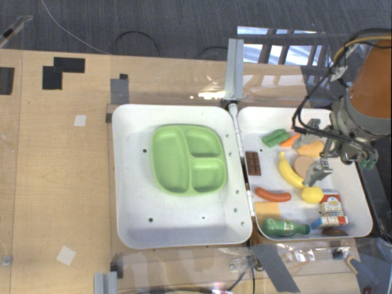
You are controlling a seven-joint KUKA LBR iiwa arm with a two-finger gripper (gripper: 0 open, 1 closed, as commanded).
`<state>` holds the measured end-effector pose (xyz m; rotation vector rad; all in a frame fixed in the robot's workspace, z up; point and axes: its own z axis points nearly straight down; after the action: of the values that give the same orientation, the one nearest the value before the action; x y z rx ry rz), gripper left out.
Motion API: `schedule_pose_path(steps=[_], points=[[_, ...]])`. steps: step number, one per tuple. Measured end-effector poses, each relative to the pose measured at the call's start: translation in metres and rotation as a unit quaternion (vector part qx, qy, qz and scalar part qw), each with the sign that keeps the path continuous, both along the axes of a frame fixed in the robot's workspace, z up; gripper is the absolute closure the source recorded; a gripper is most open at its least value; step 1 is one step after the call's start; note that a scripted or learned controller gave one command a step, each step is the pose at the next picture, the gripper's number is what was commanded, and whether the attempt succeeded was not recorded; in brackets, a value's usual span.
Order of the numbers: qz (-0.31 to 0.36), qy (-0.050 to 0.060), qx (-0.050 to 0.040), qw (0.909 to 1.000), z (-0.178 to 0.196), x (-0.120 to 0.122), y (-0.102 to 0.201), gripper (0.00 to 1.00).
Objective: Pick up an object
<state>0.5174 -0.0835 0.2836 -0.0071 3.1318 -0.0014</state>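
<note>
You see the right bin (366, 208) crowded with toy food, and the gripper (317, 175) hangs low over its middle, just above a tan disc (303, 164) and a yellow lemon (312, 194). Nothing shows between its fingers, and they look slightly parted, so it grips no object. The banana (288, 170) lies just to the camera's left of the gripper, its long axis running from upper left to lower right, its lower end near the lemon. Around it sit a green pepper (275, 138) and an orange carrot (288, 141) at the far side, a brown chocolate bar (252, 163) by the dividing wall, a red sausage (272, 195), an orange block (267, 209), a green bottle (285, 227) lying on its side, and a red-and-white carton (331, 206). An orange piece (310, 149) is partly covered by the wrist and cables. A dark item at the near right corner is hard to make out. The left bin (131, 225) holds a green divided plate (187, 158).
</note>
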Motion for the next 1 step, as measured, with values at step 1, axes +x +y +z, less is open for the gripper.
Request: schedule_pose_path(steps=[1], points=[[0.064, 0.006, 0.0013, 0.998, -0.1297, 0.0225, 0.0014, 0.0]])
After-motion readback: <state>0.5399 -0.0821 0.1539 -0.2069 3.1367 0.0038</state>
